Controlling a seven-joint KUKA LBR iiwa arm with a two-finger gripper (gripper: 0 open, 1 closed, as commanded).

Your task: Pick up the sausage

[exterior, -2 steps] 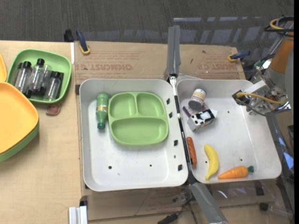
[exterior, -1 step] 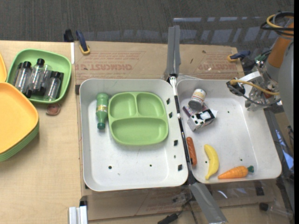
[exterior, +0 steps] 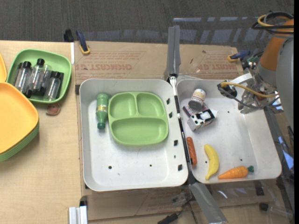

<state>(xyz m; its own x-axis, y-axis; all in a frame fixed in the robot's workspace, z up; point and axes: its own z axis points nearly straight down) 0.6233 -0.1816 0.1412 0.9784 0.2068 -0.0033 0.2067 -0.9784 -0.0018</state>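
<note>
The sausage [exterior: 191,151] is a slim orange-red stick lying lengthwise against the left wall of the right bin [exterior: 243,139], near its front. My gripper [exterior: 246,102] hangs over the far right part of that bin, well away from the sausage, to its upper right. Nothing shows between the fingers.
Close to the sausage in the right bin lie a yellow banana [exterior: 211,161] and a carrot [exterior: 233,172]. A small can [exterior: 197,98] and a black-and-white carton [exterior: 201,117] sit further back. The left bin [exterior: 135,167] holds a green divided plate [exterior: 138,117] and a green bottle [exterior: 102,109].
</note>
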